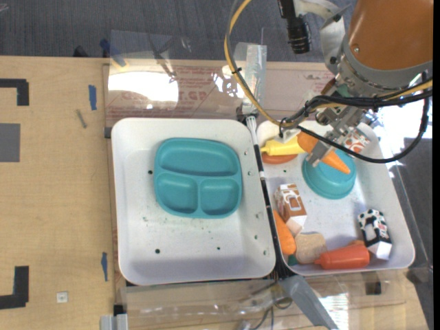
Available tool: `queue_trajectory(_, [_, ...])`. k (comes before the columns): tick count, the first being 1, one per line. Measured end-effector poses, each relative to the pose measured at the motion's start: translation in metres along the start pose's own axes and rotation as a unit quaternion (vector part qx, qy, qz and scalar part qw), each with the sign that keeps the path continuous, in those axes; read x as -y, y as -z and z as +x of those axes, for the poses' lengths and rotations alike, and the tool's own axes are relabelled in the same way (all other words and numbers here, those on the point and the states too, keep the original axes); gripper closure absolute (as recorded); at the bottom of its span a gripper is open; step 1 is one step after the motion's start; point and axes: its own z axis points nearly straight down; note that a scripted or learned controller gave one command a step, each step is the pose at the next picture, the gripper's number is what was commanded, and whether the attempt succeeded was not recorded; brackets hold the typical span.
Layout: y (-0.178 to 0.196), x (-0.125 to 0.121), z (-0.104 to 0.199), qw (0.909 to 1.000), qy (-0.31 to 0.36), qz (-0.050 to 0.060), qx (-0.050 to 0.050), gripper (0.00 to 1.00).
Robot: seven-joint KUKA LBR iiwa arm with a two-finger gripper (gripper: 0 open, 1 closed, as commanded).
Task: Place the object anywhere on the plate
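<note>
A teal divided plate lies in the left white bin, with nothing on it. My gripper hangs over the right bin, just above a teal bowl. An orange carrot-shaped piece sits right at the gripper's tip over the bowl's rim. I cannot make out whether it is held or resting on the bowl. The grey arm with its orange band covers the bin's far right corner.
The right bin also holds a yellow and orange toy, a brown-and-white box, an orange carrot, a tan lump, a red-orange piece and a black-and-white toy. Cables loop above the bins.
</note>
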Motion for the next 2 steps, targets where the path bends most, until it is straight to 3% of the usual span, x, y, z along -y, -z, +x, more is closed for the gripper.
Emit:
queue_trajectory(1, [-0.118, 0.063, -0.052, 0.9969, 0.079, -0.004, 0.007, 1.00])
queue_trajectory(2, [-0.124, 0.124, -0.038, 0.9995, 0.031, 0.001, 0.003, 1.00])
